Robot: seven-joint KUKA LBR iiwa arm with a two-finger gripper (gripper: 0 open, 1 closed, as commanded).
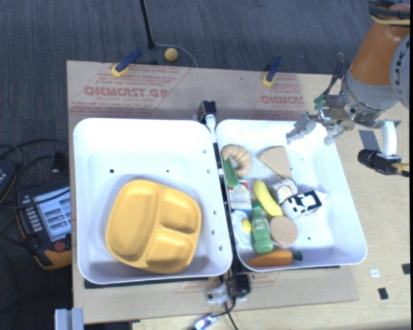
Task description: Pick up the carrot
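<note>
Carrot (270,258) at the near edge of the right bin (344,205); gripper (315,126) spread wide, nothing held, over that bin's far corner.

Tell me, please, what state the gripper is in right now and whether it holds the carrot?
Gripper: open, holding nothing, above the far right corner of the right bin. The carrot lies at the bin's near edge.

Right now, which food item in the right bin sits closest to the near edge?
The carrot, orange with a green tip, lying along the bin's near wall, below the green bottle.
</note>
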